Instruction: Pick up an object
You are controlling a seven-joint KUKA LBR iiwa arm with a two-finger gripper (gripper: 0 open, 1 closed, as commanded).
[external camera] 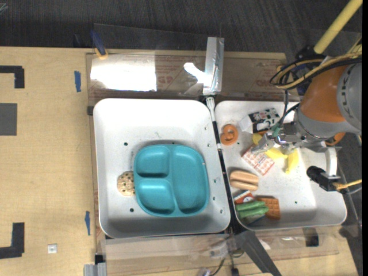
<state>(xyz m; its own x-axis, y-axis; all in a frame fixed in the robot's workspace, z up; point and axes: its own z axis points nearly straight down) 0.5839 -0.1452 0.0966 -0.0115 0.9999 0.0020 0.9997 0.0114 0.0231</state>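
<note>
My gripper [276,138] hangs low over the back of the right bin [328,209], under the grey arm with the orange band [322,96]. Right at its tip lie a yellow item [290,158] and a red-and-white checkered packet [259,161]. To its left sit a small orange round toy [229,134] and a black-and-white packet [263,118]. Nearer the front are a hot dog [244,180], a green vegetable [251,209] and an orange piece [271,207]. Nothing is visibly held.
The left bin [115,119] holds a teal divided plate [171,179] with a cookie [126,183] at its left edge. A clear plastic sheet and a metal bracket [214,65] stand behind the bins. Cables [299,68] trail near the arm.
</note>
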